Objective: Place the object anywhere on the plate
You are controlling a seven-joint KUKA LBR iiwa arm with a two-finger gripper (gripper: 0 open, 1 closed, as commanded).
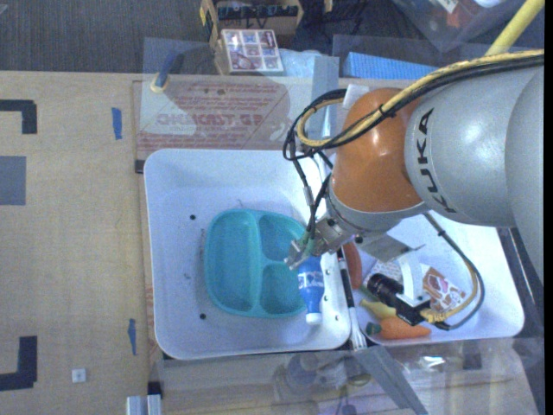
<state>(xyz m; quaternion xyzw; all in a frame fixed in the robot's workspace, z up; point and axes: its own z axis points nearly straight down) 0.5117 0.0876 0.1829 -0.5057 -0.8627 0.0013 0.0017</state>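
Observation:
A teal divided plate [246, 262] lies in the left bin [173, 232], right of the bin's middle. A blue bottle [311, 290] with a white cap pointing toward the front sits over the plate's right rim, close to the wall between the two bins. My gripper [301, 254] is above the plate's right edge, and the bottle's far end reaches right up to it. The arm's orange band and grey body hide what lies behind the gripper.
The right bin [505, 314] holds an orange carrot-like piece [396, 328], a yellow piece [375, 307] and a red-and-white packet [441, 288] near its front. Cardboard boxes stand beyond the bins at the back.

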